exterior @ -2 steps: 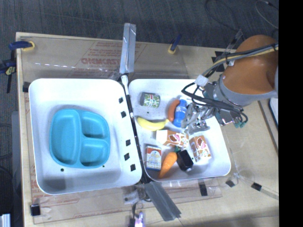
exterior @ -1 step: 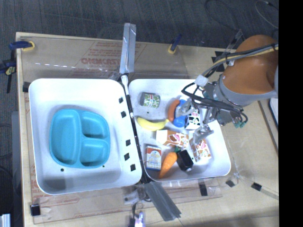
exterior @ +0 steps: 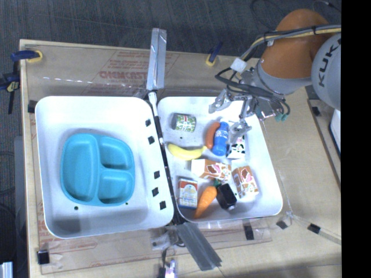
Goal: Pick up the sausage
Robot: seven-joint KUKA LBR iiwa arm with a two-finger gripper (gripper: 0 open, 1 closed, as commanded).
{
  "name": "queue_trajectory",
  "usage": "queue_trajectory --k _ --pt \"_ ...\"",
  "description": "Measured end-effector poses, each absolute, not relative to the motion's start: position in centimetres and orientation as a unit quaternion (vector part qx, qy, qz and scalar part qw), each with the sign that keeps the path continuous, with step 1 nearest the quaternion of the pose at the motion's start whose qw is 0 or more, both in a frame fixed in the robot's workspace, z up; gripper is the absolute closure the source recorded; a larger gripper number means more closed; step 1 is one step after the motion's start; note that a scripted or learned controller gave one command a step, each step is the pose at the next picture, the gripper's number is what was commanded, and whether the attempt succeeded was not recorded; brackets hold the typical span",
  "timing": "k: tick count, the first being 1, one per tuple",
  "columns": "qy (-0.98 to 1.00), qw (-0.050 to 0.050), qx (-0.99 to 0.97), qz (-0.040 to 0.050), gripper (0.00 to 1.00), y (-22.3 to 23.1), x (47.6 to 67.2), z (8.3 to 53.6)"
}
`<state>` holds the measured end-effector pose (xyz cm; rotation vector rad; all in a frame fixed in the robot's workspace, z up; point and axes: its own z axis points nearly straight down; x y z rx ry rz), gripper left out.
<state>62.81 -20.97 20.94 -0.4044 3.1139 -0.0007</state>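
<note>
The sausage [exterior: 211,134], a short reddish-orange piece, lies in the back half of the right bin [exterior: 271,172], pressed against a blue bottle [exterior: 221,139] on its right. My gripper [exterior: 232,111] hangs over the bin's back part, just above and to the right of the sausage. Its two fingers [exterior: 219,102] are spread, so it is open with nothing between them. One fingertip points down near the blue bottle's top.
The right bin also holds a small can [exterior: 184,122], a banana [exterior: 185,152], a black-and-white carton [exterior: 236,149], several printed cartons [exterior: 215,170], a carrot [exterior: 205,200] and a black object [exterior: 226,196]. A blue divided tray [exterior: 98,168] sits in the left bin [exterior: 52,120].
</note>
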Motion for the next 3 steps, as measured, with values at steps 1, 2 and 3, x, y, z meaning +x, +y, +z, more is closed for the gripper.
queue_trajectory --k 1,2,3 --pt "0.991 0.001 -0.132 -0.0007 0.00 -21.0 65.8 19.0" --pt "0.989 0.001 -0.146 -0.0003 0.00 -21.0 65.8 17.3" --pt "0.987 0.000 -0.161 -0.0001 0.00 -21.0 65.8 17.0"
